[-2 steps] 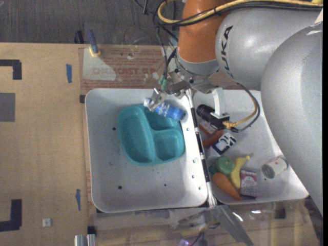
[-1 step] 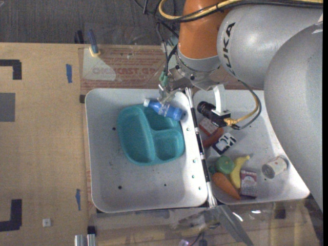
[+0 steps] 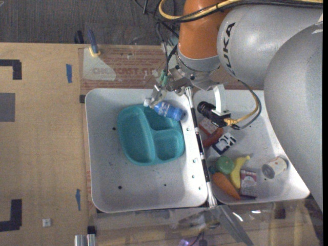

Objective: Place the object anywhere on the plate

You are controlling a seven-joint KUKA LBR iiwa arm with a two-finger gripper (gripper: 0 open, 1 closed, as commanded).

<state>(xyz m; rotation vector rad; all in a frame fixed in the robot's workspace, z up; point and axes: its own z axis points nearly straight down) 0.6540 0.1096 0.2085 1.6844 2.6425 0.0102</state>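
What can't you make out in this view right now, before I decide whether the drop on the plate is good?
- Gripper: small and blurred in the camera view; its grip on the bottle is unclear.
- Bottle: whether it rests on the plate or hangs above its rim can't be judged from this slant.
- Right bin: the arm covers its far right part.
- Box: label too small to read.

The letters "KUKA" stand in black on the grey arm [image 3: 241, 35], running down its side just right of the orange band. Faint pale lettering shows on the reddish board [image 3: 128, 70] at the far edge of the left bin, too blurred to read. A small red-and-white box [image 3: 248, 182] in the right bin carries print, illegible.
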